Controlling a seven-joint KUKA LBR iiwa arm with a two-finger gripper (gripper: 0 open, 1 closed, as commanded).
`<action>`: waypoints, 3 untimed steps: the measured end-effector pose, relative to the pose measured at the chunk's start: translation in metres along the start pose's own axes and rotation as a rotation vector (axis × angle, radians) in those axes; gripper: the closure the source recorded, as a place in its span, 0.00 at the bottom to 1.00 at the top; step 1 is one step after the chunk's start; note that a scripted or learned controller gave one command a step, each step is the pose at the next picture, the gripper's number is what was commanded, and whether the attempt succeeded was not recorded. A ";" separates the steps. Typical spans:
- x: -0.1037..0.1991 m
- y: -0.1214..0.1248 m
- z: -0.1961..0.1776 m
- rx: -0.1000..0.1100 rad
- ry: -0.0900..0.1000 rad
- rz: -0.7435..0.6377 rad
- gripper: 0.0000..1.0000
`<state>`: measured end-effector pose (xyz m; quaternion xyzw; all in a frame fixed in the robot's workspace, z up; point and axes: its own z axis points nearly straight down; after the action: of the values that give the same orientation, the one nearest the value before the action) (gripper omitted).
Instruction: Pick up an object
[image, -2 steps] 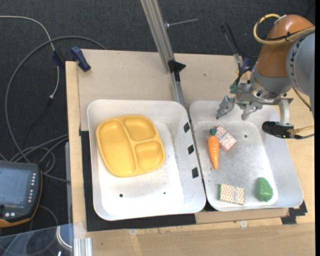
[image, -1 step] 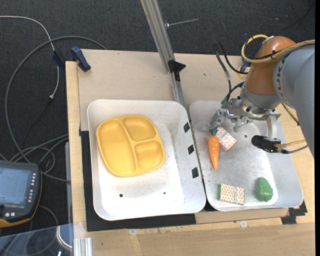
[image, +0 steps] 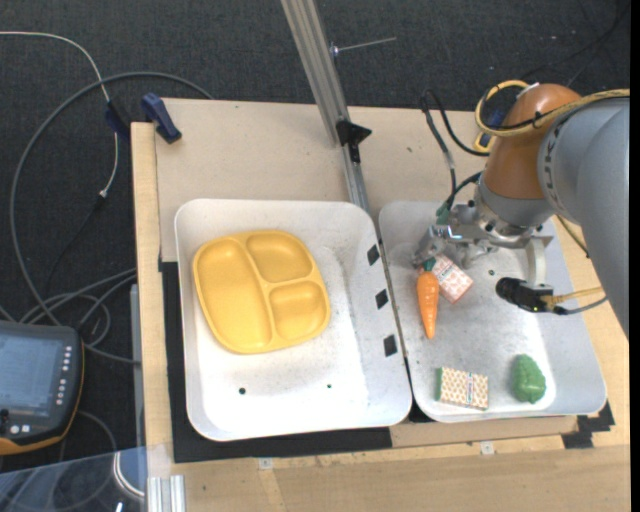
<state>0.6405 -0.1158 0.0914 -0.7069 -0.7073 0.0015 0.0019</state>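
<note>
Dark carpet strewn with cables surrounds a wooden bench (image: 250, 150) bearing two white bins. From three o'clock the arm (image: 560, 140) reaches over the right bin (image: 570, 330). A yellow tray (image: 262, 290) fills the left bin (image: 300, 400). The gripper (image: 440, 255) sits low at the right bin's eleven o'clock, just above a carrot (image: 428, 303) and small box (image: 453, 281); I cannot tell its grip. A patterned block (image: 462, 387) and green toy (image: 529, 379) lie toward six o'clock.

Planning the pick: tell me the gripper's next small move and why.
Probably a short, straight descent. The gripper sits over the right bin, close to the top of the carrot and the small checkered block beside it. Nothing is visibly held, so it likely needs to settle around one of them.
</note>
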 end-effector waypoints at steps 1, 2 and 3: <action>0.001 0.002 -0.013 -0.005 0.001 -0.001 1.00; 0.011 0.003 -0.062 -0.011 0.000 -0.002 1.00; 0.016 0.000 -0.125 -0.013 -0.001 -0.002 1.00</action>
<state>0.6410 -0.0995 0.2164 -0.7063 -0.7079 -0.0029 -0.0031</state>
